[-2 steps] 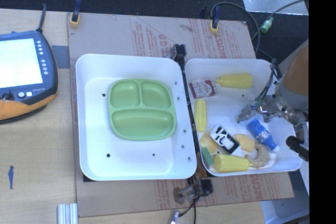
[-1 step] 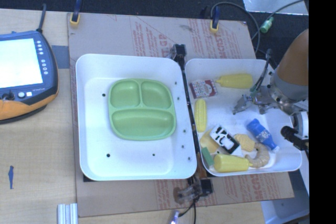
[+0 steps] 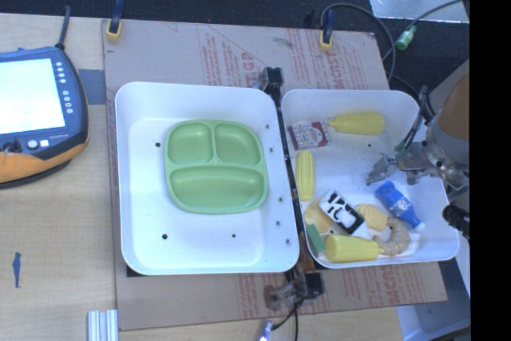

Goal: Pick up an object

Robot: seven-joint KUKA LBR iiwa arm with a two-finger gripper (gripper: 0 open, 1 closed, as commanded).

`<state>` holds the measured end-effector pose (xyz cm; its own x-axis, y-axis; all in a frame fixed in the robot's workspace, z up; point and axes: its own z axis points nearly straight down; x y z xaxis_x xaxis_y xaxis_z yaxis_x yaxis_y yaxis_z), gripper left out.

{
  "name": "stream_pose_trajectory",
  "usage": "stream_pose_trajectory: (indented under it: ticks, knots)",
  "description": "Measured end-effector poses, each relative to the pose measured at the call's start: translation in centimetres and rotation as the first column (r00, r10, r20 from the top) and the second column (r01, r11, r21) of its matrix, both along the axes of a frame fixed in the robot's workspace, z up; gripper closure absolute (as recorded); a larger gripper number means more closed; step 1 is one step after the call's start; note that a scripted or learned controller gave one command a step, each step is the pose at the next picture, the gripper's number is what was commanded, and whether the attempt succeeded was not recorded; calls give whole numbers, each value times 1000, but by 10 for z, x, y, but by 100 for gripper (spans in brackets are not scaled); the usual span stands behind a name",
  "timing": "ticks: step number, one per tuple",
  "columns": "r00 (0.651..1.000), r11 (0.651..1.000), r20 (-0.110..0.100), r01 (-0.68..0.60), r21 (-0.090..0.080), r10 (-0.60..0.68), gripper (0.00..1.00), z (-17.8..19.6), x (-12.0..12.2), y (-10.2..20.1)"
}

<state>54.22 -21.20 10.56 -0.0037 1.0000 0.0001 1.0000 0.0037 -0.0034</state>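
On the table, nothing has been lifted: the pincer, spread apart, hovers over the right bin, above the blue packet.

Both bins smooth white plastic, faint sheen. Divided plate matt pale-green plastic. Board under the bins: dull brown cardboard, printed red. Worktop light wood grain, matt. Gripper bare grey metal. Corn cob looks like glossy yellow plastic.

Red print on the cardboard sheet is too small to read.
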Motion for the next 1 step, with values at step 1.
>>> stream_pose_trajectory:
  ticks: [1]
  knots:
    - [1000,1000,-1,-1,0,1,0,7,-14,1]
